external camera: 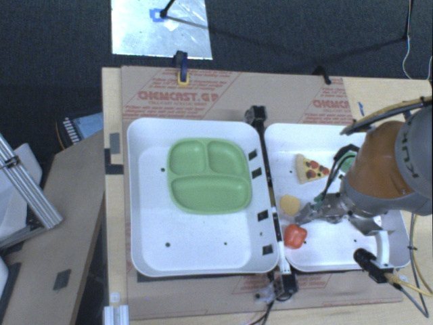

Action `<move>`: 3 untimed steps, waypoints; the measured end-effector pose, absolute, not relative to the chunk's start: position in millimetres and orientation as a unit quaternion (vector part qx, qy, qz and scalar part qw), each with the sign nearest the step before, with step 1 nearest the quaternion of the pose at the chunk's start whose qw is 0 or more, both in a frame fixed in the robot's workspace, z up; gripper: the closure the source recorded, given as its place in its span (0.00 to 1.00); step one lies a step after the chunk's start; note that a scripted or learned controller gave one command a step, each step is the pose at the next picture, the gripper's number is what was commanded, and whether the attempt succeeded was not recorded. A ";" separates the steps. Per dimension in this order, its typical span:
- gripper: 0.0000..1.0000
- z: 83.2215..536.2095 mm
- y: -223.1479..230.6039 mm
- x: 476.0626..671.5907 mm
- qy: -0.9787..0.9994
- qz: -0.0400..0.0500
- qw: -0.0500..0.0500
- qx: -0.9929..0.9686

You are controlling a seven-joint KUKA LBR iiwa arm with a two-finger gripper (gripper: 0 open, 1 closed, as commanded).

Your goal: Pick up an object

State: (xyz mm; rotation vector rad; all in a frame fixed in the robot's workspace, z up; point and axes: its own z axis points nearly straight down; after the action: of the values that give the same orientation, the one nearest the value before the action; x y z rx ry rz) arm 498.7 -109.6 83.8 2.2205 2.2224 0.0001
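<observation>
In the right bin (325, 261) lie a pizza slice (310, 168) at the back left, a small yellow piece (289, 204) near the left wall, and a red tomato-like piece (295, 235) at the front left. My gripper (306, 214) hangs low over the bin's left part, pointing left, with its tip between the yellow piece and the red piece. Nothing shows as held. The grey arm with its orange band (379, 164) covers the right half of the bin.
The left bin (145, 249) holds a green divided plate (208, 175) at its middle. A black divider (265, 181) runs between the two bins. The bench's brown board (223, 90) extends behind them.
</observation>
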 end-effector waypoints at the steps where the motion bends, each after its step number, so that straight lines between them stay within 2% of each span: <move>1: 1.00 95.4 -108.9 499.7 0.708 0.001 0.001 0.706; 3: 1.00 205.5 -118.0 509.2 0.709 0.002 0.003 0.706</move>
State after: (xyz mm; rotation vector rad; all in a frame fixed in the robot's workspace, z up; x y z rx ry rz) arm 509.2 -118.0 205.5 2.2123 2.2213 0.0063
